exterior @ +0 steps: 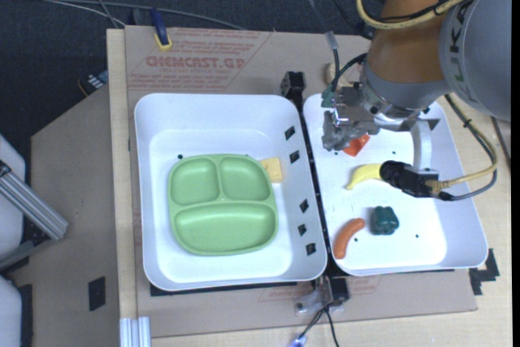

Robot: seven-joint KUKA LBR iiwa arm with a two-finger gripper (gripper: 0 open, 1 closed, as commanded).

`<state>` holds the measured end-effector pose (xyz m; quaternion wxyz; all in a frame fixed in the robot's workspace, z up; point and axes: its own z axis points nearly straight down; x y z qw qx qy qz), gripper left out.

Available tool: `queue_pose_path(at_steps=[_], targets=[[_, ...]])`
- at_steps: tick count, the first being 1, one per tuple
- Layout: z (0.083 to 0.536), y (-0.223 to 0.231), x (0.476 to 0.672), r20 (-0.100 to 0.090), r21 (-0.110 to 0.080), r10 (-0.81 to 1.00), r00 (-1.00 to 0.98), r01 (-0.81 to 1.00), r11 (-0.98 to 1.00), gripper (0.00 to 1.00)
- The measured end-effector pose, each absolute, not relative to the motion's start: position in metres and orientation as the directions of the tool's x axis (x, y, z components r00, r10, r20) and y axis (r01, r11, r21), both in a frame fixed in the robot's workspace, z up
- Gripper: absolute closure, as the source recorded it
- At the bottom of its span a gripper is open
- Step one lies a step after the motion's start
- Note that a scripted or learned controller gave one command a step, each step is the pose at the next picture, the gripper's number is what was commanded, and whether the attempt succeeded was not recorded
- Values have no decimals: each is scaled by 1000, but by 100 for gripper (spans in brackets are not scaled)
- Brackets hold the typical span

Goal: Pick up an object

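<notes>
From where I stand, the gripper [341, 134] hangs low over the upper left part of the right bin [455, 248], close to the divider between the two bins. A small red-orange object [354, 146] peeks out directly beside and under the fingertips, on their right and lower side, touching or nearly touching them; most of it is covered by the gripper, so I cannot read its long axis. I judge this to be the piece the arm is going for. Whether it sits between the fingers or only beside them I cannot tell, and the fingers are too dark and crowded to say how far apart they stand. Below it lie a yellow banana [363, 175], pointing left and down, a green toy [384, 220] and an orange sausage [349, 236]. The left bin [154, 118] carries a green divided plate [222, 203] with a yellow block [272, 169] at its rim.
</notes>
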<state>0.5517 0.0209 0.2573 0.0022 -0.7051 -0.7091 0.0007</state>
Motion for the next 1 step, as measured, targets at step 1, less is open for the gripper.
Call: queue_pose_path(at_steps=[1], targets=[[255,70,544,3,-3,1000,-6,1000,6,100]])
